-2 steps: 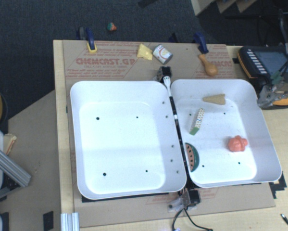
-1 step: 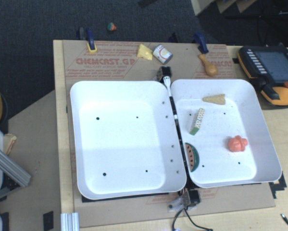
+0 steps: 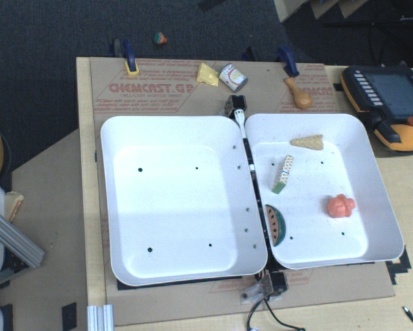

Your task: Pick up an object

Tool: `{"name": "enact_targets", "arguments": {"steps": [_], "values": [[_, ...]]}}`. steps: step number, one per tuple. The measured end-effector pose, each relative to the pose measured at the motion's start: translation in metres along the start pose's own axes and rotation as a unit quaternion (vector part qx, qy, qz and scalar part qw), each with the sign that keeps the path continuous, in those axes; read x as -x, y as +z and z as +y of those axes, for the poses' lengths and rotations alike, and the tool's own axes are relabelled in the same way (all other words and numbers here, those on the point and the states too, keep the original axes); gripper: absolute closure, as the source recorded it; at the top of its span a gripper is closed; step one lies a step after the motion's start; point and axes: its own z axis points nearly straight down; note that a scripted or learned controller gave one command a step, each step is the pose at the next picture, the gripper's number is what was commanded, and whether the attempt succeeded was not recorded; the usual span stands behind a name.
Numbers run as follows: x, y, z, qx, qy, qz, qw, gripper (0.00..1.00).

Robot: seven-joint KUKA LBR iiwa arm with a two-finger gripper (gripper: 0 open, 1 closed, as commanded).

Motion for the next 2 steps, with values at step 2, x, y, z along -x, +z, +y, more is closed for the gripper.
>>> {"name": "enact_targets", "arguments": {"steps": [2], "values": [[-0.083,0.035,0.0,-0.005,0.0,0.002,1.0,1.0]]}}
